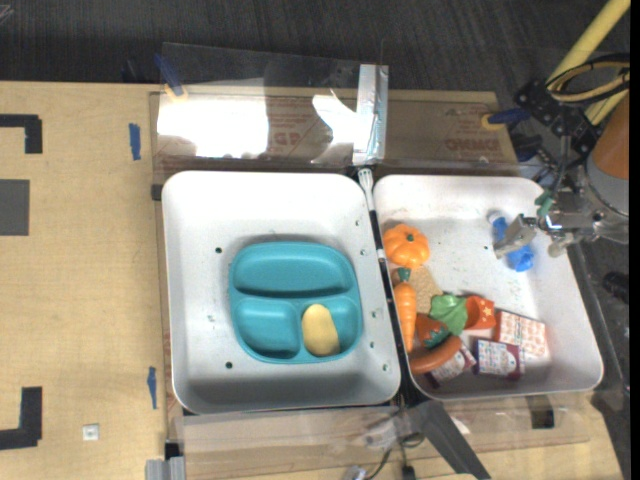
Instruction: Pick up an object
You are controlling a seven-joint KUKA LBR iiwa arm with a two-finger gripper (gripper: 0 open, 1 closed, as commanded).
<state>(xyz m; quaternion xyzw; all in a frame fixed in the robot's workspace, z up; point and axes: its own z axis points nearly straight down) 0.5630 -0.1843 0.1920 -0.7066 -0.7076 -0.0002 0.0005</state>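
Gripper (527, 236) over my right bin (585, 313), fingers around a blue object (520, 259), hold unconfirmed; orange pumpkin (407, 245) near divider; yellow lemon (319, 329) in teal tray (255, 273).

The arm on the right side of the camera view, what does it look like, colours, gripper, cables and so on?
An orange band shows at the right edge, with grey casing beneath it. The gripper is a small metallic grey assembly with dark parts and a touch of green near its body, and blue at its fingertips. Black cables loop behind it, beside a yellow tube running diagonally toward the upper right.
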